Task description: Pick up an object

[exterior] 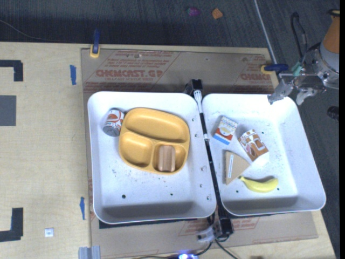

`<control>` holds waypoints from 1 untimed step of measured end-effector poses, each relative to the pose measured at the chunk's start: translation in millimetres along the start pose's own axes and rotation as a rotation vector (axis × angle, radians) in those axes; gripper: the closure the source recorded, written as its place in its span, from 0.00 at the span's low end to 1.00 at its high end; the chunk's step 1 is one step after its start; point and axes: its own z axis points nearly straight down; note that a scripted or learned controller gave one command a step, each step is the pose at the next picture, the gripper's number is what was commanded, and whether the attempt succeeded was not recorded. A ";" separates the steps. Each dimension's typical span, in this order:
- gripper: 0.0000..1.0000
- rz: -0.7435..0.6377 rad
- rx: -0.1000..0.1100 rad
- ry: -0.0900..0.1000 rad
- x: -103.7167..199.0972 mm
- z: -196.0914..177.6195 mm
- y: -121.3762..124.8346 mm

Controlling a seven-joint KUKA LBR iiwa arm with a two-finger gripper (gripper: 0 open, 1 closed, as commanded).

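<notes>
We take the black divider (207, 155) between the two shallow white bins as our landmark. Nearest to us, to the right of its lower end, we see a yellow banana (260, 184) lying on the floor of the right-hand white bin (307, 161), close to that bin's near wall. Just beyond the banana and closer to the divider we find a flat tan cardboard wedge (233, 167), its point aimed away from us.

Left of the divider, in the left-hand white bin (102, 188), we see a yellow moulded plastic tray with compartments (153, 139). A small brown block (165, 158) sits in the tray compartment nearest the divider. At the tray's far left corner, touching its rim, we see a crushed red and silver drinks can (112, 122) on its side.

Farther back on the right of the divider we see a small brown and white carton (253, 144), tilted, and just beside it, nearer the divider, a white packet with blue and orange print (225, 129).

Farthest of all, well to the right of the divider's far end, we see the grey two-finger gripper (285, 90) hanging over the far right corner of the right-hand bin, apart from every object there. Nothing is between its fingers; we cannot tell whether they are spread or pressed together.
</notes>
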 end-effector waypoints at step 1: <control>0.00 -0.003 0.002 0.007 -25.6 123.1 0.6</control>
